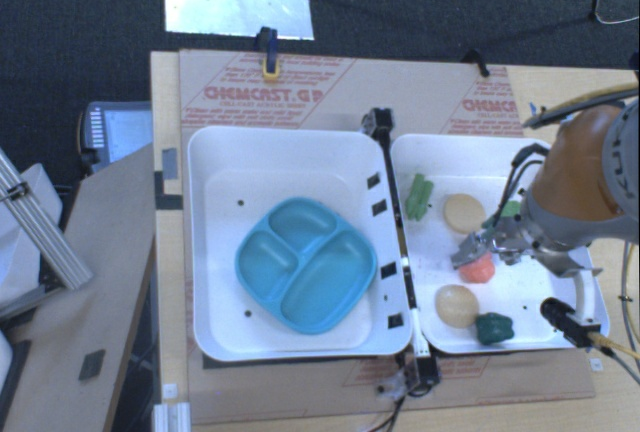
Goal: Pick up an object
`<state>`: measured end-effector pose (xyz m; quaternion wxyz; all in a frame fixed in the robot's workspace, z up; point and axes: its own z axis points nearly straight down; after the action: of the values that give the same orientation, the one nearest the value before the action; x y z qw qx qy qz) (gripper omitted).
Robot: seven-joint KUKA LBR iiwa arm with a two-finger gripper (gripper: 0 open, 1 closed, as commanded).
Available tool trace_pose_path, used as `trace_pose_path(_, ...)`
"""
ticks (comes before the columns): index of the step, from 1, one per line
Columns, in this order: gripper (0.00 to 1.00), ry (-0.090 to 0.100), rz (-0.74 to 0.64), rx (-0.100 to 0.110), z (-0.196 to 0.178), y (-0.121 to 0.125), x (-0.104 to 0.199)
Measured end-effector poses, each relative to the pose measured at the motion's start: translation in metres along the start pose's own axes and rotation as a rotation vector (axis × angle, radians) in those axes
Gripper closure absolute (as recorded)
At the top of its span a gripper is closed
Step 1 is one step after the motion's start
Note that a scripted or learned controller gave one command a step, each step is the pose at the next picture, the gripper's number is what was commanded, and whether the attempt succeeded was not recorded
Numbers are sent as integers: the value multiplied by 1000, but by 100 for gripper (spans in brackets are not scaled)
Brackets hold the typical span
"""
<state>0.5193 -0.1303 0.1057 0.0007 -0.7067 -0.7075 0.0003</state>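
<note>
Jaws (pixel 472 253) touch the red object (pixel 480 269) mid right bin (pixel 430 220); their grip state cannot be told.

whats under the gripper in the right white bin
The gripper hangs over a red-orange rounded object on the floor of the right white bin. The gripper covers that object's upper edge, so contact cannot be judged.

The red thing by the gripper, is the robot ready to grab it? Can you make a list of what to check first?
1. Gripper is over the right bin: ok.
2. Gripper is right at the red object: ok.
3. Red object sits between the fingers: cannot tell.
4. Round tan object lies apart from the gripper: ok.
5. Dark green object and the other tan object lie apart from the red one: ok.
6. Blue divided plate stays in the left bin, out of the way: ok.
</note>
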Motion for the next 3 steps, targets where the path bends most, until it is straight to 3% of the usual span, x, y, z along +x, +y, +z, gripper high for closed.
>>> trace_pose_path(1, 0, 0, 1, 0, 22, 0, 0)
trace_pose_path(2, 100, 0, 1, -5, 10, 2, 0)
trace_pose_path(3, 100, -1, -2, -5, -42, -7, 3)
